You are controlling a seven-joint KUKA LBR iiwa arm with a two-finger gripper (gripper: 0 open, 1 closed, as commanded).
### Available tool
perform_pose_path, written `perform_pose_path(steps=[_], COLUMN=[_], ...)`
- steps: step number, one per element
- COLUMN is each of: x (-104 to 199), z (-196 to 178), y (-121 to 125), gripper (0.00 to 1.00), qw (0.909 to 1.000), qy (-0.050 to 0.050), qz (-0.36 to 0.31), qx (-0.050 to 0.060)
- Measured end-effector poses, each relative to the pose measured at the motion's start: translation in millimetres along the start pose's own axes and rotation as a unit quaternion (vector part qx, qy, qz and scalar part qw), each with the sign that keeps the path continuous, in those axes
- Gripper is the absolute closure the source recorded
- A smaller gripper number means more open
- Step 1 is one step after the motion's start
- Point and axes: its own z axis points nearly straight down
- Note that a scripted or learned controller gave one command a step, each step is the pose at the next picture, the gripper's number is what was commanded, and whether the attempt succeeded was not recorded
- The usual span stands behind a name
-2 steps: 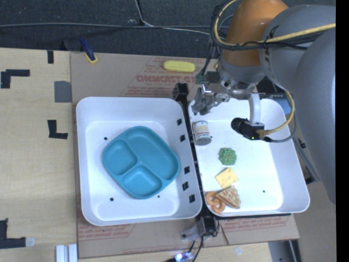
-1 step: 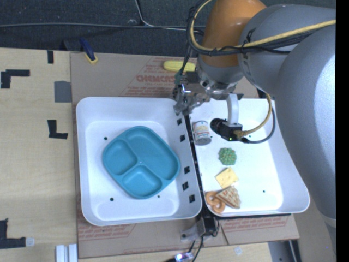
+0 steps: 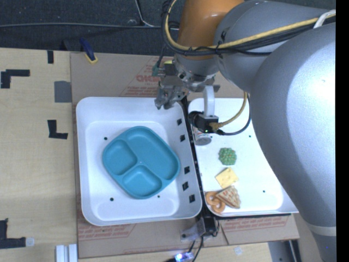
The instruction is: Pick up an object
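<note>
The claw hangs in the upper middle of the frame, over the far rim of the left bin near the divide between the two bins; its dark fingers point down toward that rim, but whether they stand apart or together I cannot tell, and nothing is seen between them. Just right of it a white part and a black fitting with a yellow cable hang from the wrist over the near-left corner of the right bin; above sits the orange band, and the grey arm spreads across the right side of the frame.

In the left bin, below and left of the claw and well apart from it, lies a blue divided plate, flat on the bin floor, turned at a slant.

In the right bin, lower middle-right of the frame, lie a green broccoli piece; just below it a yellow cheese-like wedge; below that an orange pizza-like slice touching a brown pretzel at its left.

The bins rest on a cardboard sheet on the pale wooden table, which bears black tape marks at the left of the frame.
</note>
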Motion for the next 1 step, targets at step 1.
perform_pose_path(steps=[1], x=[-2.1], z=[-0.1], y=[-0.7], gripper=[0.0], qw=[1.0], qy=[0.0], qz=[0.001], qx=[0.001])
